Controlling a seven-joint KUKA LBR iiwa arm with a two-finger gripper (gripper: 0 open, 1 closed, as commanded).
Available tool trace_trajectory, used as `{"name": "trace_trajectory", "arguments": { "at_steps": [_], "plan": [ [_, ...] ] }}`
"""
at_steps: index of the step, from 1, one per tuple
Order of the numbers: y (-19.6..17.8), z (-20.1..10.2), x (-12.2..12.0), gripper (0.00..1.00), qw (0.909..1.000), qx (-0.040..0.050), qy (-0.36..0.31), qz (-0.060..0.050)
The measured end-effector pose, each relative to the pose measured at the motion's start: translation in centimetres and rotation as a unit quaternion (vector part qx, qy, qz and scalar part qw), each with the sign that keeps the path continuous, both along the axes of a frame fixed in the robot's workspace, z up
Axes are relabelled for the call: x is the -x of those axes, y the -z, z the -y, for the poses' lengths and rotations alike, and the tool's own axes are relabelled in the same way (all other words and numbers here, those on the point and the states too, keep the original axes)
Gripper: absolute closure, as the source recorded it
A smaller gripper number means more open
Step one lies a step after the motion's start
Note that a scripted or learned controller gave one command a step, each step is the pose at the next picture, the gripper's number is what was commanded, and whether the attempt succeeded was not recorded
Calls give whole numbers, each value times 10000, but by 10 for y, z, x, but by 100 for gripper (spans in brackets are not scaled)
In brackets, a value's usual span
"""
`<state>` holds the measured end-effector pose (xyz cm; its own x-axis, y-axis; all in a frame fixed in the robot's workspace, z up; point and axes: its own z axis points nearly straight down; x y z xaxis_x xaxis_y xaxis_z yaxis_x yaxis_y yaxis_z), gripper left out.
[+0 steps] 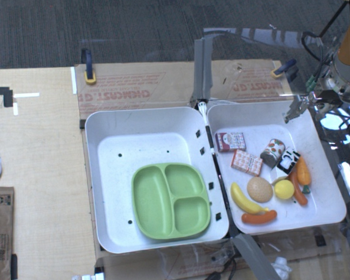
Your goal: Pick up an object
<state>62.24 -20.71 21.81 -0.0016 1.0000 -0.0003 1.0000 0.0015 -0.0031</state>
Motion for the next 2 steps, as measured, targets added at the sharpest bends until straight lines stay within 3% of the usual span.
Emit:
{"name": "trace_trajectory", "arguments": {
  "at_steps": [1, 2],
  "plan": [
    [98, -41, 38, 0, 9878, 17, 1554, 106],
    [128, -15, 2, 0, 9940, 11, 1092, 5]
  ]
}}
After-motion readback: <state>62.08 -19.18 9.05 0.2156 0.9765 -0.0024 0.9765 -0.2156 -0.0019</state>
